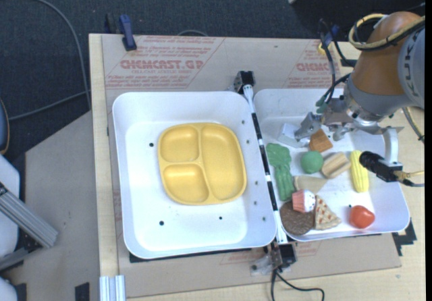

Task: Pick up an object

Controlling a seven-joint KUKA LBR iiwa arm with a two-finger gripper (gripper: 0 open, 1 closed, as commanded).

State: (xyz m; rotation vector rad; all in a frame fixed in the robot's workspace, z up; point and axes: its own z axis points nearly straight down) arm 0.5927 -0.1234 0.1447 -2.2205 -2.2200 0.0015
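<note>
Jaws: state cannot be told; gripper (321,129) low in far part of right bin (398,215), at orange-brown block (320,142). Nothing seen held. Green ball (312,162), corn (359,171), tomato (362,216) lie nearer. Pickup judged pending.

yellow divided plate (201,162) (three compartments) | left bin (135,124) | blue clamp (126,31)

The grey arm (395,57) with its orange band reaches in from the far right, wrist bent downward. Its gripper (316,127) hangs low, pointing left toward the near side.
</note>
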